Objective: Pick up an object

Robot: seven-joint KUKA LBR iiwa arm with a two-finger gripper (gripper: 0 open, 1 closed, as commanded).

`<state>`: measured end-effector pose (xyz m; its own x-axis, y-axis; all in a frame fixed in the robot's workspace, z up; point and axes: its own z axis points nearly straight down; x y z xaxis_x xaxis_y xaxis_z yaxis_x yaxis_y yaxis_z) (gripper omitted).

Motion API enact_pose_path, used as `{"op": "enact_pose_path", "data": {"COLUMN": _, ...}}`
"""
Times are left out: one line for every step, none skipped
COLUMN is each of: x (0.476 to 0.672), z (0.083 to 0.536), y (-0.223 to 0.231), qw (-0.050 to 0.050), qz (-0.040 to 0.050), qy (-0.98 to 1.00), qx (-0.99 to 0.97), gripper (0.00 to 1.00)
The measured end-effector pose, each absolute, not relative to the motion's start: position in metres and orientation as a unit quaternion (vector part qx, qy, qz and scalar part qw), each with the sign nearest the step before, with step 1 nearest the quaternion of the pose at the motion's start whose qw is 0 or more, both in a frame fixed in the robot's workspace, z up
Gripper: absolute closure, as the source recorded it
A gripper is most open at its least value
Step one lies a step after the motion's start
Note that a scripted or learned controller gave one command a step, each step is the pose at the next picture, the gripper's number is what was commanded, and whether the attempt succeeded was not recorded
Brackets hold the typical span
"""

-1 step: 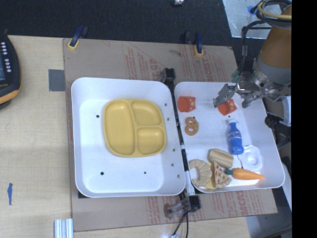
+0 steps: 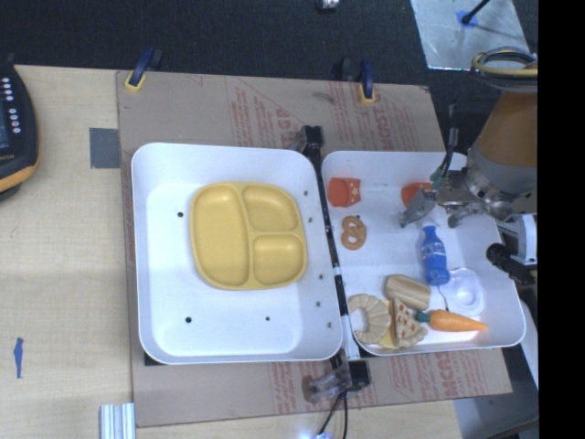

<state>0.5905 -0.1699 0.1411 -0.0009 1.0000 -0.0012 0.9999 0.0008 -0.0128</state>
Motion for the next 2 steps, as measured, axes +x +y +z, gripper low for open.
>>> {"op": "enact_pose_path", "data": {"x": 0.638, "z": 0.09, "y": -0.164, "qw": 0.003, "qz": 0.0042, "qy": -0.708, "qx": -0.706, "gripper": 0.0}}
{"op": "enact_pose_path", "data": {"x": 0.649, "z": 0.189, "y": -0.216, "qw": -0.005, "qz": -0.0008, "qy": -0.707, "qx": -0.707, "gripper": 0.0}}
